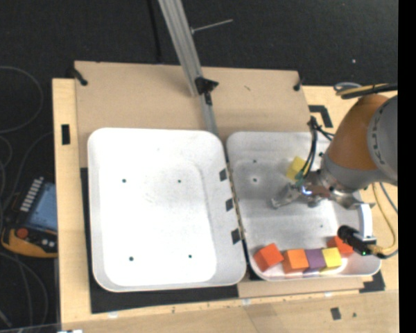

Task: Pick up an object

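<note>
Blocks are what the task offers for picking: small, hard-looking coloured cubes that are judged light, rigid and not fragile, with flat faces that suit a pinch across two opposite sides. A row of them lies along the near wall of the right bin (263, 151): an orange block (268, 257) at the left end, a second orange block (296, 259) touching it, then a purple block (314, 259) and a yellow block (331, 257). A red block (342, 245) sits just behind the yellow one, beside the arm's wrist. Because the row is packed against the wall, a grasp from above across the free front and back faces is judged awkward; the left orange block, with one side open, looks the easiest to take.

Another yellow block (297, 166) lies apart from the row, near the middle of the right bin, just beside the gripper (286, 198). The gripper is seen low over the bin floor; whether its jaws are spread or pressed together cannot be told.

The left bin (152, 207) holds no blocks. Both bins rest on a tabletop (256, 92).
</note>
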Robot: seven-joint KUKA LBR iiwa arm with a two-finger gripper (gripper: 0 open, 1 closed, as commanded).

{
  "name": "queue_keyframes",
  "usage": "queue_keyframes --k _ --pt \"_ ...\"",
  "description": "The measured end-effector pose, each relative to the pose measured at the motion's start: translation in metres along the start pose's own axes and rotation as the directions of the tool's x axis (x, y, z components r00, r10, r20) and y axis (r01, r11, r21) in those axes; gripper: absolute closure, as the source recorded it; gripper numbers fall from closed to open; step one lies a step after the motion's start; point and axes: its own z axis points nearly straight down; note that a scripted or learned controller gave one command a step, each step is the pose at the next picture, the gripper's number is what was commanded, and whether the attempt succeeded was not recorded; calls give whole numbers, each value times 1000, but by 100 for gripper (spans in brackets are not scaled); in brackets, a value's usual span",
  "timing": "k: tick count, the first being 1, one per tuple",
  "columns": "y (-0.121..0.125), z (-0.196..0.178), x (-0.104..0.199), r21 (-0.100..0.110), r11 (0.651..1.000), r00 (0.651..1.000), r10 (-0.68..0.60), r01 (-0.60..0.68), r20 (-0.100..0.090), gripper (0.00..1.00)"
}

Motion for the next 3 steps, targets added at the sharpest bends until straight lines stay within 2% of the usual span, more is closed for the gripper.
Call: queue_keyframes --k 1,2,3 --pt "97 -3 5 -6 1000 1000 -7 7 0 0" --pt "94 -14 3 -1 1000 1000 -11 11 2 100" --pt "114 -107 106 -7 1000 1000 -12 12 -3 100"
